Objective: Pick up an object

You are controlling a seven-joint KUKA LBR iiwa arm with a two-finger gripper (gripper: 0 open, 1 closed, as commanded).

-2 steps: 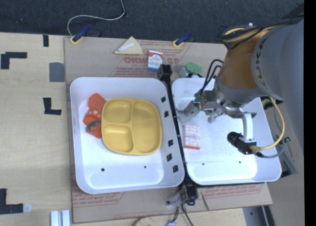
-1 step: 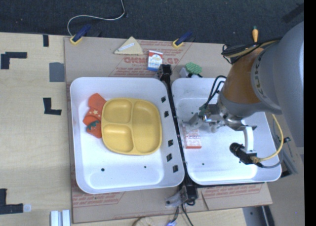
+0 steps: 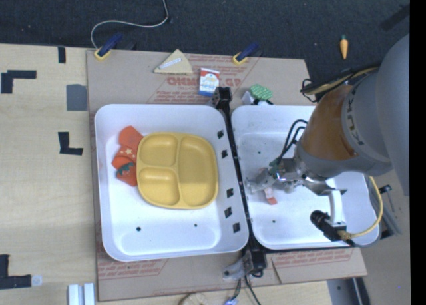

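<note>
Gripper (image 3: 269,180) low in right bin (image 3: 266,138), by left wall. Grip state: can't tell, blurred. Small red object (image 3: 270,198) on bin floor just beside it. Risk: grasp closes off-centre, nudges object toward wall, comes up empty.

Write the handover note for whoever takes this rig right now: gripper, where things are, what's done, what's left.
Gripper: low in the right bin, near its left wall. Whether its fingers are open or shut cannot be told from this view.
Things: a small red-and-white item lies on the right bin's floor just below the gripper. The yellow divided plate sits in the left bin, with an orange-red toy against its left edge.
Done: arm is down in the right bin; nothing is seen lifted.
Left: grasp an object and raise it clear. The small item by the gripper looks the likely target.
</note>
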